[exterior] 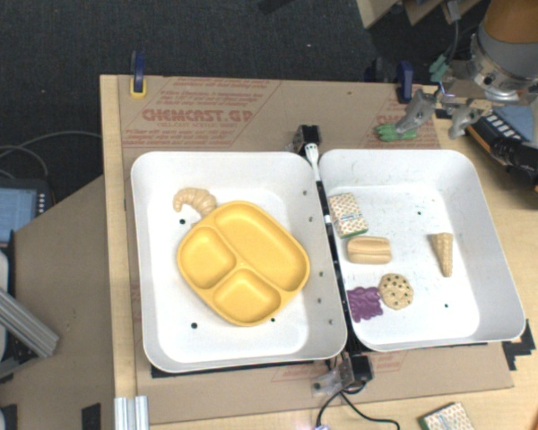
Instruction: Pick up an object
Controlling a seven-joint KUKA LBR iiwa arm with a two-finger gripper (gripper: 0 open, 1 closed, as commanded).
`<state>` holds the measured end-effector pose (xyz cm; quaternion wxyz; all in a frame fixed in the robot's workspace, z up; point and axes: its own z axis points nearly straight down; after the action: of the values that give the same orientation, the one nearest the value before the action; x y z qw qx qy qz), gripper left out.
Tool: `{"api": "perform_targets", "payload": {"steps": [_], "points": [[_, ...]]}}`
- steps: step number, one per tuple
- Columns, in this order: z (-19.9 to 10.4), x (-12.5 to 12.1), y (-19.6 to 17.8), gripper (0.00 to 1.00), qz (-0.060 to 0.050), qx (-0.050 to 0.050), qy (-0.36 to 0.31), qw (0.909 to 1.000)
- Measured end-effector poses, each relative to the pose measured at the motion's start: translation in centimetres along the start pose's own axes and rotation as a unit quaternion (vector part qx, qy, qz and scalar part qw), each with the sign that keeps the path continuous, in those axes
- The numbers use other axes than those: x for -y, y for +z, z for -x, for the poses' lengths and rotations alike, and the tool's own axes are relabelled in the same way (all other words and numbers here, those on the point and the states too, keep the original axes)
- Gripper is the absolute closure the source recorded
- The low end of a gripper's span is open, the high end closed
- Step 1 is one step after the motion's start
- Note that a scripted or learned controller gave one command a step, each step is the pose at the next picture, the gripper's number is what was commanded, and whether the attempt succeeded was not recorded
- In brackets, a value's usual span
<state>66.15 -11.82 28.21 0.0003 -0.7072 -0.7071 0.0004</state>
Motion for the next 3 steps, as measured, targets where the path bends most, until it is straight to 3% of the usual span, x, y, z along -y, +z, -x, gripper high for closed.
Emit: {"api": "perform_targets", "payload": {"steps": [1,2,3], "points": [[6.7,0.5,12.4,0.0,-0.006,0.0,0.003,1.0],[10.2,4.6,20.0,0.0,-0.001,-0.008,0.0,1.0],[10.2,9.8,19.7,0.0,-0.001,-0.004,-0.001,1.0]]}}
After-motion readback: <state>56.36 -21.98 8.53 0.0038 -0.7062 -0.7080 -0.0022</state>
